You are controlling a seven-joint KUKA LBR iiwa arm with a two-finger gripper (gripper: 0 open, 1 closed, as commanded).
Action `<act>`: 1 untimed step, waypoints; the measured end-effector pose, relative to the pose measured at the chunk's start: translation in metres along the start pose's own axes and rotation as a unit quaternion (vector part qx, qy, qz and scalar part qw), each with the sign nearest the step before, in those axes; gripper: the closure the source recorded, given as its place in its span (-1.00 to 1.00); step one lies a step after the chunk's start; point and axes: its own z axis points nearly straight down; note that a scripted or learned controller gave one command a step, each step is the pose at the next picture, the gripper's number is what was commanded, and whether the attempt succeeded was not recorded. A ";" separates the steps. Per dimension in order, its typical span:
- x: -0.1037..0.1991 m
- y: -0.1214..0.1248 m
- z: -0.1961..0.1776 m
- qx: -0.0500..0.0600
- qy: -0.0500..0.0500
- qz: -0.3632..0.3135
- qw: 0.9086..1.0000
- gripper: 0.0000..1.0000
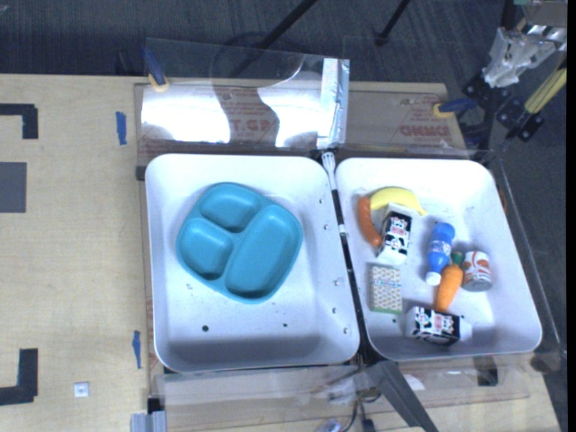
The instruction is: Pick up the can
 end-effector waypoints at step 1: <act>0.002 0.001 -0.011 -0.003 -0.001 -0.002 1.000 1.00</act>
